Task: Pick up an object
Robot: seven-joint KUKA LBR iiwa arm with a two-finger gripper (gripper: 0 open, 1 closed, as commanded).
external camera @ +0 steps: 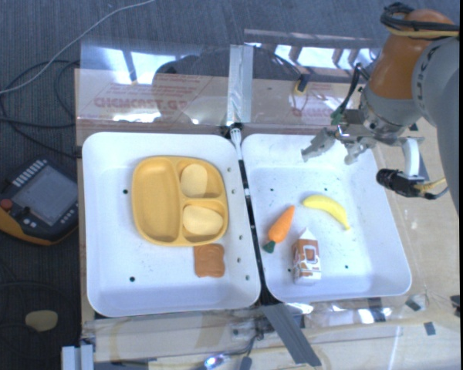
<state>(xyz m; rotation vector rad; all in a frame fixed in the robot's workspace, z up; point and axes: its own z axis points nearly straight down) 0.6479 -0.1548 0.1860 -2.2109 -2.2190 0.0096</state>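
In the right bin (386,260) lie a yellow banana (327,208), an orange carrot (279,227) with a green top, and a small white and brown carton (306,259) standing near the front. My gripper (336,148) hangs open over the bin's far part, its two grey fingers spread apart with nothing between them. It sits above and behind the banana, clear of all three objects.
The left bin (108,206) holds a yellow divided tray (156,203) with two pale round pieces in it, and a brown toast-like piece (209,261) in front of the tray. A raised ridge (247,206) divides the bins. A handheld pendant (31,199) lies on the floor at left.
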